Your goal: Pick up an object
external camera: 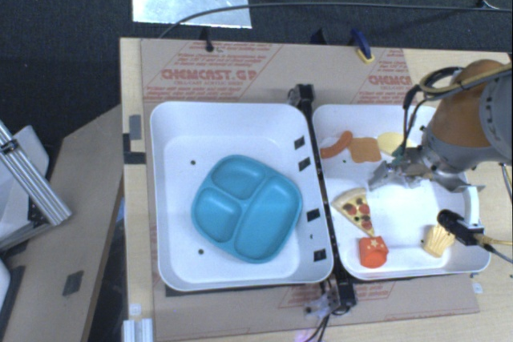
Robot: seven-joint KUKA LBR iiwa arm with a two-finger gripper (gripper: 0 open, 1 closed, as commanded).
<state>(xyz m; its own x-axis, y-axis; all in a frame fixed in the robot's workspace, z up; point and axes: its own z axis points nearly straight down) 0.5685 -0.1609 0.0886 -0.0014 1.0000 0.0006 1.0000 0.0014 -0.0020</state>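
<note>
Arm low over the right bin, nothing lifted yet — the pick was not done.

Two white bins sat side by side on the tabletop [240, 68]: the left bin [176, 172] carried one blue divided plate [246, 207], the right bin [401, 208] the toy food. The arm [473, 124] reached in with its gripper [383, 175] low near the bin's middle; whether the fingers were apart or together could not be told, and no object showed between them. Any of six small items could serve as the object: one pizza slice [355, 208] just below the gripper, one red-orange piece [373, 251], one ridged yellow piece [437, 239], one sausage [337, 144], one flat orange piece [365, 150] and one pale yellow piece [390, 142]. Closing and lifting remained, by my reading.
</note>
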